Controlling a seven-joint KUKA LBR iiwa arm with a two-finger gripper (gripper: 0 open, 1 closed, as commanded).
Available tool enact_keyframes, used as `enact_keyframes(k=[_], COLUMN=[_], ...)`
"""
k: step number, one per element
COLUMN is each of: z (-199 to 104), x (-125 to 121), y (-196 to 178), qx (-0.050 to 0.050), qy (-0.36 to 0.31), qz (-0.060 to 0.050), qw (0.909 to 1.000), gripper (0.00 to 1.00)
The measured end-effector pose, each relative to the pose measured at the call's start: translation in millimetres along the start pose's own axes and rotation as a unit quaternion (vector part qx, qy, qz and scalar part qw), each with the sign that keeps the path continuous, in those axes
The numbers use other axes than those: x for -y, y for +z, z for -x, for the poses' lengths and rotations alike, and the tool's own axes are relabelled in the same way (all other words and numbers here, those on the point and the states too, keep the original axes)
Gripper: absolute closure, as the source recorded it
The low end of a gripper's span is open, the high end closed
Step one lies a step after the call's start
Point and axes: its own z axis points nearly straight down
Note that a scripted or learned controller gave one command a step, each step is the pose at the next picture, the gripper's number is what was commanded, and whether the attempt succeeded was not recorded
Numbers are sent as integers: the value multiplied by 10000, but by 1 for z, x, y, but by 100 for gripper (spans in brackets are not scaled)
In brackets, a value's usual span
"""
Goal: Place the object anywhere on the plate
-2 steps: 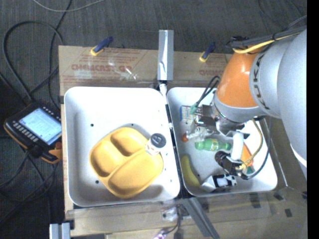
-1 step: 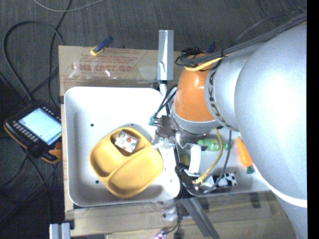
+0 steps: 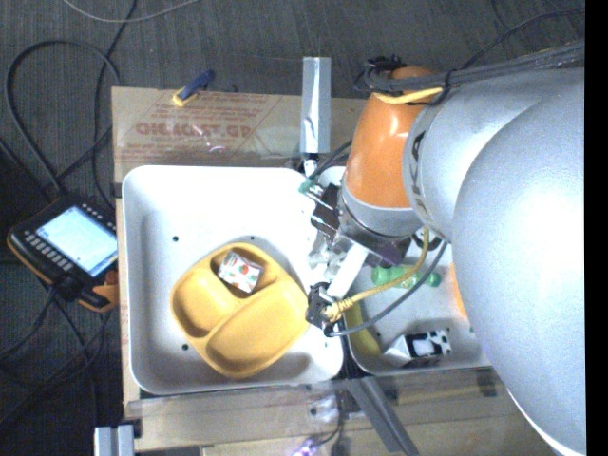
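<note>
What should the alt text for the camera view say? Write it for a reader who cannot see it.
A yellow divided plate lies in the left white bin, with a small red-and-white object resting in its upper compartment. The grey and orange arm hangs over the divide between the two bins, its tool near the plate's right edge.

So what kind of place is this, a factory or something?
More likely a robotics lab test bench. A big grey and orange robot arm reaches over white bins holding a yellow plate, with loose cables and a handheld controller nearby.
</note>
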Motion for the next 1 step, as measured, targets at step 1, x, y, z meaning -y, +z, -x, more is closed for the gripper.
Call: enact_keyframes(k=[1], z=[0], x=[0], y=[0], qx=[2], qy=[1], qz=[0], qw=[10000], gripper=[0])
